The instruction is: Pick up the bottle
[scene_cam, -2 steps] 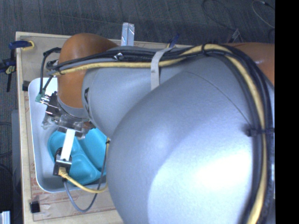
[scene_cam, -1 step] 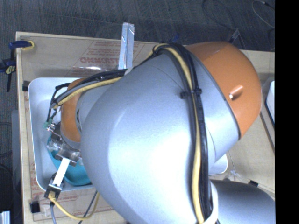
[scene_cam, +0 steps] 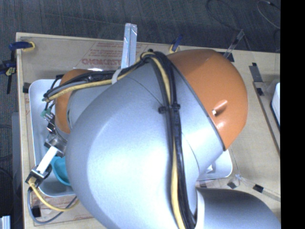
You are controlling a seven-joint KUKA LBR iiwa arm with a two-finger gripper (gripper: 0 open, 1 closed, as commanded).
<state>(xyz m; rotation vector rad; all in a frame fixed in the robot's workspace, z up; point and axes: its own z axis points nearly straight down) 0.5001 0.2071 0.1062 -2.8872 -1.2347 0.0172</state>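
Observation:
My grey arm (scene_cam: 143,147) with its orange band (scene_cam: 214,99) reaches across from the right and covers most of both bins. Its wrist end hangs over the left bin (scene_cam: 34,128), where metal parts of the gripper (scene_cam: 51,141) and a white connector (scene_cam: 45,161) stick out from under the arm. A cyan rounded thing (scene_cam: 60,170) lies in the left bin just below the wrist, mostly hidden by the arm; I cannot tell whether it is the bottle.
Yellow and black cables (scene_cam: 81,82) run along the arm and loop over the left bin's front corner (scene_cam: 47,204). A corner of the right bin (scene_cam: 224,168) peeks out under the arm. The bench's wooden top (scene_cam: 267,128) lies to the right.

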